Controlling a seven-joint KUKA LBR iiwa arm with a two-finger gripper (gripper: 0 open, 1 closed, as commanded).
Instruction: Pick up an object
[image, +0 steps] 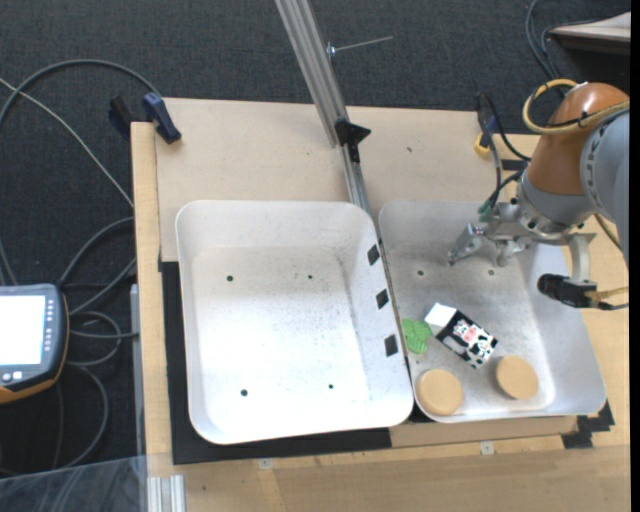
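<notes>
Bench (250, 150) is being viewed from above, with two shallow white bins set side by side on it. Left bin (270, 320) is lying at nine o'clock of its neighbour. Right bin (440, 235) is being entered by the arm (575, 150) from three o'clock, the orange band showing above the wrist.

Gripper (478, 245) is being held over the bin's twelve o'clock end, low over bare floor; the two fingers are seen splayed part-way apart, and nothing is being held between them.

Objects are clustered at the bin's six o'clock end, well apart from the gripper. Two tan discs are lying there, one (440, 391) toward seven o'clock, the other (517, 377) toward five. Between and just above them a black-and-white patterned box (462, 333) is lying, its long axis judged to run from ten to four o'clock. Beside it at nine o'clock a small green piece (416, 335) is resting.

From the jaws, the box is lying toward six o'clock; a straight pull that way, with the wrist turned across its long axis, is judged to be what is needed.
</notes>
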